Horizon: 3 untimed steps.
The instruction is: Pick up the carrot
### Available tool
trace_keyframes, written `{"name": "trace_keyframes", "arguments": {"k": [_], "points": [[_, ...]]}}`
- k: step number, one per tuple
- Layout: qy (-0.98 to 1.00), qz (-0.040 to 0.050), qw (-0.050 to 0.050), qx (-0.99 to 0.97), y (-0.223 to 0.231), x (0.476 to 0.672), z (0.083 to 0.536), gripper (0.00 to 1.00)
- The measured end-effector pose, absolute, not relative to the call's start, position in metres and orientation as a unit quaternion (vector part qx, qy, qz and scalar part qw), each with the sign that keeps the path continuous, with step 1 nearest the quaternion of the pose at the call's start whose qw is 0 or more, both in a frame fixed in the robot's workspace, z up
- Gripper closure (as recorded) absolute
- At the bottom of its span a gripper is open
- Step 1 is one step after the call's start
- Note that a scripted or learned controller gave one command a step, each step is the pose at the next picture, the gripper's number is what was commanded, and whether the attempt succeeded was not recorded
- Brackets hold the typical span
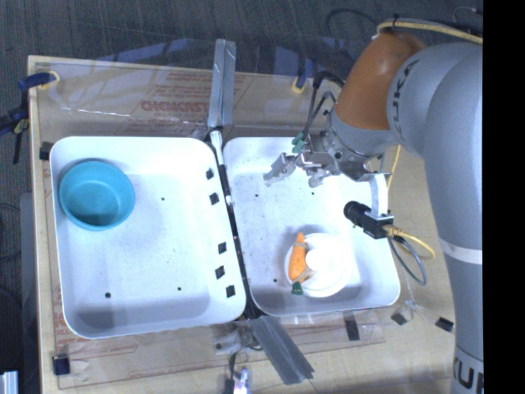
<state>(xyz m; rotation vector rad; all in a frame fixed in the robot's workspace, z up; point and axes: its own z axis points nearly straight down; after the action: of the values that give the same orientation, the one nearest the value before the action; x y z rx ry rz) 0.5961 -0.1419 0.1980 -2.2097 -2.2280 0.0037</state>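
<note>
Camera view: the carrot (299, 258) lies in the right bin (254, 220), at the near side, on the left edge of a white plate (328, 265). It points about front-to-back, green end toward the near wall. The tool (297, 169) hangs over the far part of the same bin, well apart from the carrot, w/ its fingers spread apart and nothing between them. The arm (410, 72) reaches in from the right, wrist bent toward the left. Step in hand, I judge: approach, grasp not yet begun. Next move calls for bringing the tool toward the near side, above the carrot, then lowering w/ fingers across its narrow width. A blue bowl (97, 193) sits in the left bin (139, 253), not involved.
</note>
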Motion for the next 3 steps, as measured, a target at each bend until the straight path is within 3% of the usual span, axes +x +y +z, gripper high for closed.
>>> {"name": "trace_keyframes", "arguments": {"k": [1, 2, 3], "points": [[-0.658, 0.0013, 0.002, -0.753, -0.201, 0.508, 0.169, 0.0], [-0.654, 0.0, 0.001, -0.756, -0.173, 0.502, 0.092, 0.0], [-0.633, 0.0001, -0.014, -0.774, -0.107, 0.479, 0.096, 0.0]]}}
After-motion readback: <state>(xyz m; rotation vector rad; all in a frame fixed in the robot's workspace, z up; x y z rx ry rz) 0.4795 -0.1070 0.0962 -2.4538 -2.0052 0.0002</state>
